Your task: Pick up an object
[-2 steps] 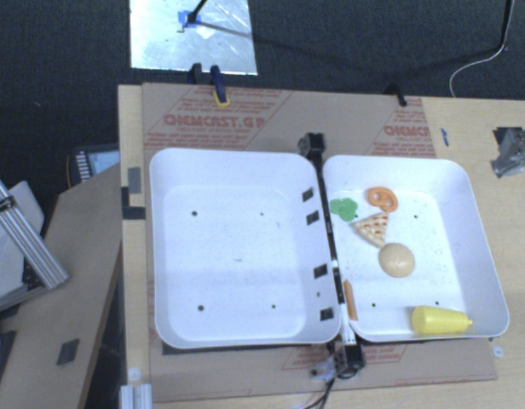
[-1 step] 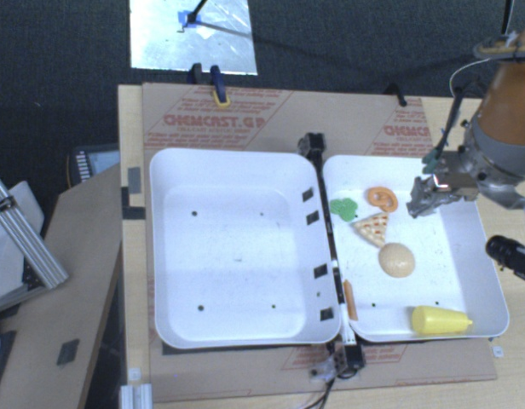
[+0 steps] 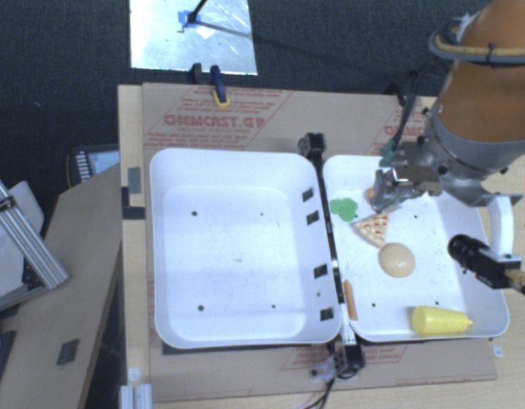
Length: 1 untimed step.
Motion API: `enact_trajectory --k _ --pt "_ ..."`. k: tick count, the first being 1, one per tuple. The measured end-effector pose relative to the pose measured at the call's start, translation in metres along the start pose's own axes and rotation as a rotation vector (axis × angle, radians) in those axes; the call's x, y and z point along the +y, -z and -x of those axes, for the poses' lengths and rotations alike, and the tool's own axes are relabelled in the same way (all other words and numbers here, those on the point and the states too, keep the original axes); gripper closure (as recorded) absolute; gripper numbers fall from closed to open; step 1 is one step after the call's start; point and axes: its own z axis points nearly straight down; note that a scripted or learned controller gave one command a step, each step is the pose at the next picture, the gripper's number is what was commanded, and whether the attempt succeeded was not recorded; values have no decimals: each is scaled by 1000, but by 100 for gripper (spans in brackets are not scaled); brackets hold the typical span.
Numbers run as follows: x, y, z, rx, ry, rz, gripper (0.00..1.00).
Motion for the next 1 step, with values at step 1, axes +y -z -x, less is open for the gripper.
enact_trajectory --k 1 --pt "-2 67 -78 1 -1 3 100"
